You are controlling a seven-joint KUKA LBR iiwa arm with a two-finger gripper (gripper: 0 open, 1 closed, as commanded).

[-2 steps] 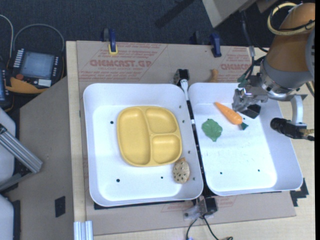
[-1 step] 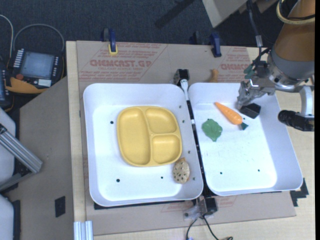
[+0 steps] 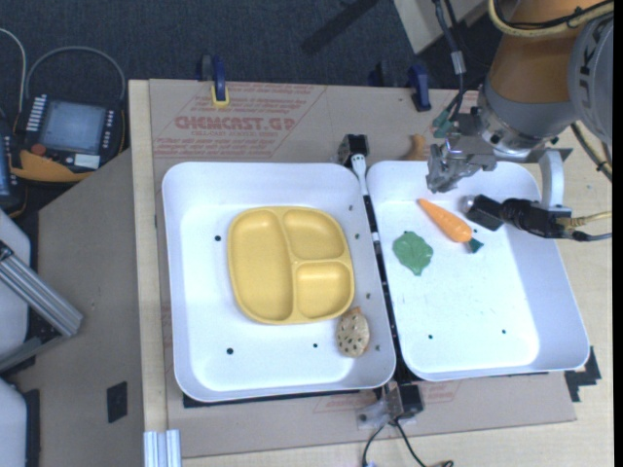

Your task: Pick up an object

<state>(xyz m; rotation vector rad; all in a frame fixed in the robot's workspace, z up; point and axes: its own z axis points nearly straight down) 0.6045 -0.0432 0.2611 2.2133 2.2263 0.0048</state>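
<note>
Starting at far left, a pendant (image 3: 70, 129) lay on dark carpet (image 3: 243, 17) off the bench (image 3: 146, 261). A cardboard sheet (image 3: 243, 115) lay under both bins. Left bin (image 3: 195, 358): yellow divided plate (image 3: 289, 264), cookie (image 3: 352, 333) touching its lower right edge. Right bin (image 3: 487, 339): green piece (image 3: 413, 252), then carrot (image 3: 446, 219) just beside it. Gripper (image 3: 446, 175) hovered over that bin's upper part, near the carrot, holding nothing; its opening could not be judged.

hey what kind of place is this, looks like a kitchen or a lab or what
Most likely a robotics lab bench, not a kitchen: a robot arm hangs over two white bins, the carrot and cookie look like toys, and a control pendant sits nearby.
</note>
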